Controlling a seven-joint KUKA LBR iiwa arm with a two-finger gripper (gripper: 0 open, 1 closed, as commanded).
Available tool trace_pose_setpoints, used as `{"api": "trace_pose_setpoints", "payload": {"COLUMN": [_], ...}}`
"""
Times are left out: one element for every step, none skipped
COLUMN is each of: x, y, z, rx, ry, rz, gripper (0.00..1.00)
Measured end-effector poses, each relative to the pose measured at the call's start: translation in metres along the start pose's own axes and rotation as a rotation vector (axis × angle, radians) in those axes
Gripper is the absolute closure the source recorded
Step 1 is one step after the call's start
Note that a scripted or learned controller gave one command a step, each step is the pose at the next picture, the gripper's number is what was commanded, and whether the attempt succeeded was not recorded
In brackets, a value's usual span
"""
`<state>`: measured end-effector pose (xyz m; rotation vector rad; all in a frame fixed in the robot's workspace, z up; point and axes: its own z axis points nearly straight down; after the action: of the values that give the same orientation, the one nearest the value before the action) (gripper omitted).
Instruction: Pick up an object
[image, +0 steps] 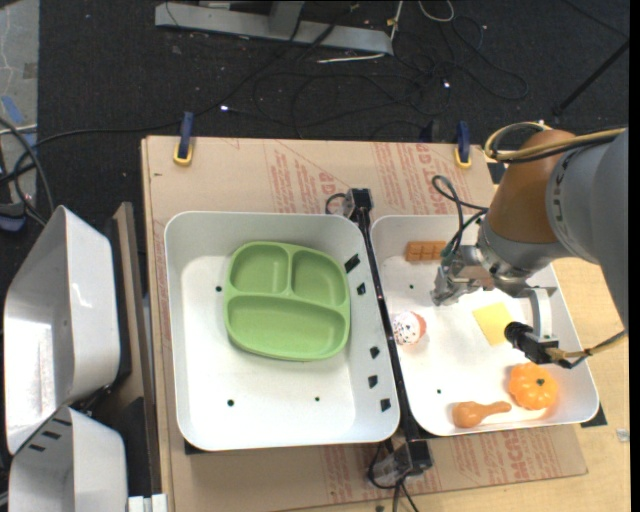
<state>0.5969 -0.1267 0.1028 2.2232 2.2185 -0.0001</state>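
- Nearest edge, right bin: a small orange gourd lies on its side by the front wall. Just beside it, toward the front right corner, sits an orange pumpkin.
- Mid bin: a white ball with red marks rests close to the wall shared with the left bin. A flat yellow square lies apart from it, nearer the middle.
- The gripper hangs over bare bin floor between the ball and the yellow square, somewhat farther back than both. It touches neither, and nothing is visibly held. How wide the claw stands cannot be told from this angle.
- The grey arm covers the bin's far right corner.
- Far end of the right bin: an orange waffle piece lies flat near the back wall, just behind the gripper.
- Left bin: a green divided plate lies alone, well apart from the gripper.
- Farthest: two yellow clamps grip the board's back edge.
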Motion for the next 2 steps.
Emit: {"api": "trace_pose_setpoints", "payload": {"x": [-0.006,-0.005], "y": [0.0,-0.005], "z": [-0.045,-0.106], "rx": [-0.005,-0.005], "ry": [-0.001,-0.001], "rz": [0.001,-0.004], "gripper": [1.0,1.0]}}
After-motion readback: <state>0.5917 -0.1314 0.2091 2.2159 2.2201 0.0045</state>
